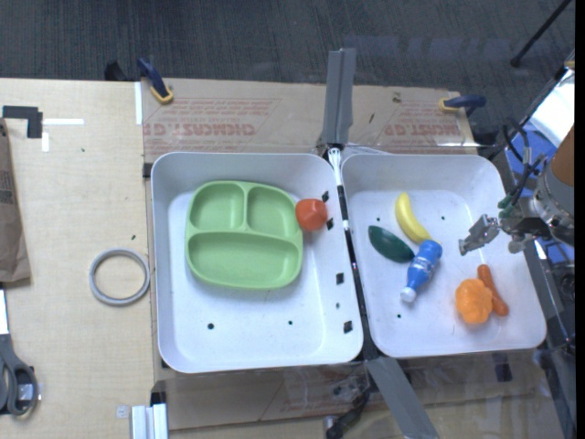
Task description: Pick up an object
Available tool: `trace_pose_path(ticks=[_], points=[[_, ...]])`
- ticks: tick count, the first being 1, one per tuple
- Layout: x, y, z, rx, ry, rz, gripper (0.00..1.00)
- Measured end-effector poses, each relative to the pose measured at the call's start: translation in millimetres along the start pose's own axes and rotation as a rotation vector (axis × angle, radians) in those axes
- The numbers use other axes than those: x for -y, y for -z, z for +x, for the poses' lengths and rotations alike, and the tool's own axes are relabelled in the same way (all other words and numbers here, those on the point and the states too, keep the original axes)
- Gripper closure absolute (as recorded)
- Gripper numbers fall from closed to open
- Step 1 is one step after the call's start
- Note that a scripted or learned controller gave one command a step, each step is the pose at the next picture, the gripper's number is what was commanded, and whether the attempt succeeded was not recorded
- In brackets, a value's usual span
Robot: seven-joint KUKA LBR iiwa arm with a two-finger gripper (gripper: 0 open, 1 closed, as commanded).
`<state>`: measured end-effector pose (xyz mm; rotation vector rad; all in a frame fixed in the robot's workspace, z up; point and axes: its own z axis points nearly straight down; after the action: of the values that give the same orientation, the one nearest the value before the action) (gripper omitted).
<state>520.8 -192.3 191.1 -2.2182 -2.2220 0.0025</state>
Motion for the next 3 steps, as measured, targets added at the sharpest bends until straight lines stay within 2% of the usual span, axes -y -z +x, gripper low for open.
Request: trace_pose_path(ticks=[1, 2, 3], points=[[-41, -100, 32, 0.001, -0.001, -0.001, 0.0], [-41, -91, 31, 0.0, -0.003, 0.0, 1.0], [-109, -99, 17, 0.002, 0.002, -0.002, 1.0]])
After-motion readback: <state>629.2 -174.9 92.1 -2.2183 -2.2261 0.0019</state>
